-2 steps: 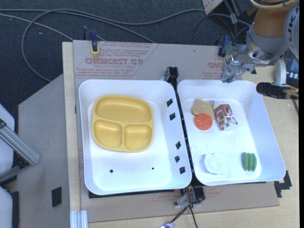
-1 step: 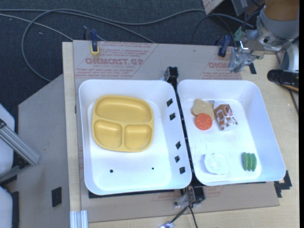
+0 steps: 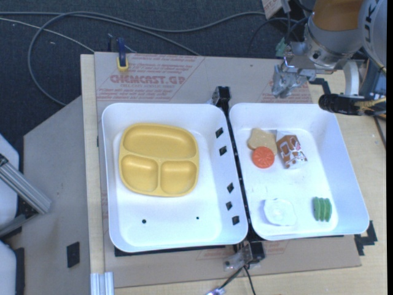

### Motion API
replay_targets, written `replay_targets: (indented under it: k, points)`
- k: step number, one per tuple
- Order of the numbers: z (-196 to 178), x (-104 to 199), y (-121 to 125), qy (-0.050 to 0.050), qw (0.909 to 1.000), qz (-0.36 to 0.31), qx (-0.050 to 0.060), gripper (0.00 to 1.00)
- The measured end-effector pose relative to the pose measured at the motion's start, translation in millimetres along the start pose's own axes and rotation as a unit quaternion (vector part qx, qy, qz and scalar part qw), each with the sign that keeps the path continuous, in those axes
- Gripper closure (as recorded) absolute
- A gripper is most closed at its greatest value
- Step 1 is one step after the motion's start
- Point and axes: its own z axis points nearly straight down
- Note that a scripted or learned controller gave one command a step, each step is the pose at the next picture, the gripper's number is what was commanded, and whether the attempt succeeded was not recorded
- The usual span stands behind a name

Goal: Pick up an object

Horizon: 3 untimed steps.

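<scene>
The arm [image 3: 344, 17] is cut off at the top right edge. The left bin [image 3: 116, 226] holds a yellow divided plate [image 3: 159, 158]. The right bin [image 3: 353, 195] holds a brown packet [image 3: 290, 150], a white disc [image 3: 280, 212], an orange round piece [image 3: 263, 157] partly covering a tan piece [image 3: 261, 139], and a green item [image 3: 321, 208]. The gripper [image 3: 284, 86] hangs above the bin's far rim; it looks blurred, so I cannot tell its state.

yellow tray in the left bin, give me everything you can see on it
The yellow tray is a divided plate, matte and plastic-looking, with rounded corners and a raised rim. It has three compartments: one wide one across the far side and two smaller ones on the near side, none with anything in them. It lies flat and right side up on the floor of the left bin, toward the bin's far left part. Only the bin floor touches it.
</scene>
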Motion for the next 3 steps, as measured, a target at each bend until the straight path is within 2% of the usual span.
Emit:
replay_targets:
  k: [1,2,3]
  points:
    - [19.4,42.2,-20.3,0.000,1.0000,0.001,0.001,1.00]
    - [26.9,96.3,-29.8,0.000,1.0000,0.000,0.001,1.00]
    - [43.5,136.2,-39.5,0.000,1.0000,0.001,0.001,1.00]
